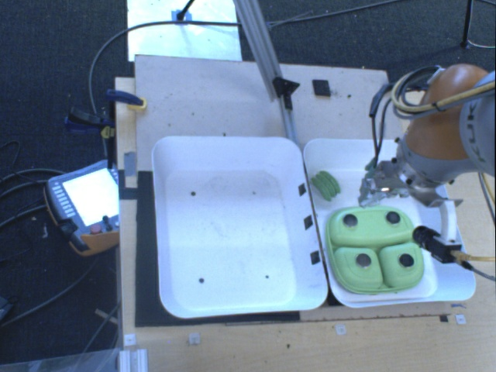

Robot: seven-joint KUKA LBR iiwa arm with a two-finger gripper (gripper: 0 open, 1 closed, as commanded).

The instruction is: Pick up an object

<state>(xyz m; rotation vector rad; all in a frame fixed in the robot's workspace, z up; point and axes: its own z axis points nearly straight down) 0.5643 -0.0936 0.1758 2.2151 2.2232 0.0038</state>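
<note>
Two shallow white bins side by side on the counter (232, 99). Left bin (174, 285) bare white inside, apart from a few dark specks on its floor. Right bin (341, 157) holding a large light-green moulded tray (376, 250) with three rounded compartments (each with a dark dot on top), filling the bin's near half. Just beyond that, by the bin's left wall, a small ribbed dark-green object (326, 184), lying apart from the tray. End effector (377, 186) low over the right bin's far half, above the tray's far edge and to the right of the small green object, nothing visibly between its fingers; open or closed, impossible to tell. Off the counter's left edge, a handheld pendant (84, 206) with a lit screen.
</note>
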